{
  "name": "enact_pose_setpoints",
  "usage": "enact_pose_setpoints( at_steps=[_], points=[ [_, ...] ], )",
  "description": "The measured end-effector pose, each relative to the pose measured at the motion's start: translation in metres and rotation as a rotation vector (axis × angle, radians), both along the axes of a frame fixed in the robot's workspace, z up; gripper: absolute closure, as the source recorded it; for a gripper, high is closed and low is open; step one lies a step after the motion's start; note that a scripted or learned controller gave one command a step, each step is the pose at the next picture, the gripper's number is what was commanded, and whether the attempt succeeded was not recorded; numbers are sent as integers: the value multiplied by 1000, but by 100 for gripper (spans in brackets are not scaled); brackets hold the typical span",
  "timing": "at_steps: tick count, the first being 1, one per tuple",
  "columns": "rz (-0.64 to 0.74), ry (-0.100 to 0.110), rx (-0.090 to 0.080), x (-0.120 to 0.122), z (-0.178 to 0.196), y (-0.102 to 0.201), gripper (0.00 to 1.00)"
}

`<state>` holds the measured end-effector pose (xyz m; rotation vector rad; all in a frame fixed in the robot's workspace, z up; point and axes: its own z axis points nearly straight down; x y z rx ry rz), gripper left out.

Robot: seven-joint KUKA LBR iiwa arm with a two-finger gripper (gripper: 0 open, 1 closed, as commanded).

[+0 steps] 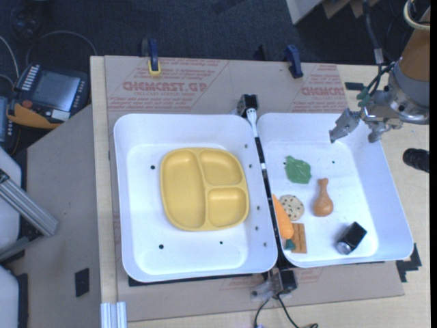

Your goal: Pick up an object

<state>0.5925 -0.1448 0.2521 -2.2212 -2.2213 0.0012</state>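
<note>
Over the right bin: we see our gripper point(356, 127) hanging at the upper right of the frame, above the bin's top edge, fingers spread apart and grasping nothing.
Right bin point(382, 176): it carries our candidates, all gathered in its lower half, well apart from the gripper.
Drumstick point(322, 198): a brown toy chicken leg near the bin's middle, standing free of its neighbours; we judge it the easiest pick.
Drumstick axis: its long axis runs nearly up and down the frame, thin bone end toward the top, fat end toward the bottom.
Green leaf point(298, 169): a flat lettuce-like piece just above and left of the drumstick, nearest the gripper but low and thin.
Cookie point(291, 206): a speckled round lying beside a carrot point(283, 217) that hugs the bin's left wall, with a cracker point(298, 238) touching below.
Black block point(352, 237): a small dark object at lower right, tilted on a diagonal.
Left bin point(130, 183): it bears a yellow divided plate point(204, 187), which is no part of our pick.
Table point(205, 80): brown board under both bins.
How we would do it well: we should travel down-frame and left, centre over the drumstick's thick part, turn the fingers to close across its short width, and descend straight so that the leaf and cookie stay untouched.
</note>
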Motion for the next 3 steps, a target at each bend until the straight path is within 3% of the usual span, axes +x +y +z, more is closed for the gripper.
enact_pose_setpoints(
  at_steps=[3],
  points=[
    [-1,9,3,-10,-166,5,0]
  ],
)
